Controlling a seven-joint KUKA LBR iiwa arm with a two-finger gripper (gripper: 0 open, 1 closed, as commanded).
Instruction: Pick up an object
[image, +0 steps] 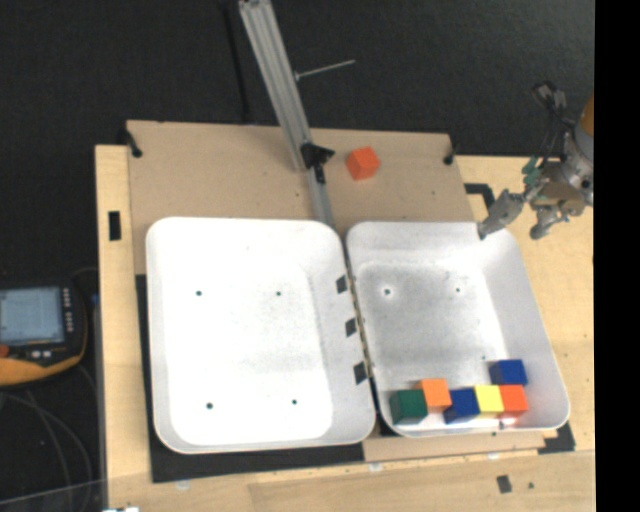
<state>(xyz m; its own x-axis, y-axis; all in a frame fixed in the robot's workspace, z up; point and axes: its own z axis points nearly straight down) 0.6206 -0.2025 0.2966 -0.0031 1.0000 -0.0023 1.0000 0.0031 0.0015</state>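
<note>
Several small cubes lie along the near edge of the right bin (520, 280): a green cube (408, 405), an orange cube (436, 393), a blue cube (462, 403), a yellow cube (488, 399), another orange cube (513, 398) and a blue cube (509, 372) just behind them. A further orange cube (362, 163) rests on the brown board behind the bins. My gripper (518, 217) hangs at the far right, above the right bin's back right corner, open, with nothing between its fingers.
The left bin (240, 330) stands beside the right one, joined by dark clips. A slanted metal rail (285, 90) runs from the top down to the gap between the bins. A handheld pendant (35, 325) lies at the left edge.
</note>
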